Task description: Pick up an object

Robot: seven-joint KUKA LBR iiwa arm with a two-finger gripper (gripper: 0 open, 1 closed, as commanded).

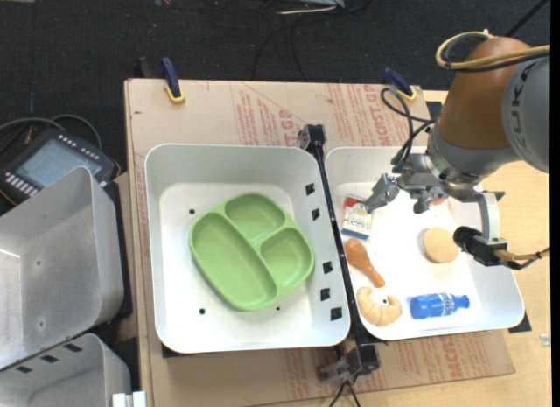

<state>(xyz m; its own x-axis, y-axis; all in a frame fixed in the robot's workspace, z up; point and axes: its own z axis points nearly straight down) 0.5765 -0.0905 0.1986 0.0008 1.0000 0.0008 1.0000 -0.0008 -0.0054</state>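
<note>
Going from the near blue plastic bottle [438, 305] and tan croissant [380, 307] past the round beige bun [440, 245], we should lower the gripper [404, 194], spread wide and empty, squarely over one object.

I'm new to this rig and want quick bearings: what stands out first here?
A lime-green three-compartment plastic plate lies alone in the left white bin. The grey arm with its orange band reaches over the right white bin, where a blue bottle, a croissant and a tan ball lie.
</note>
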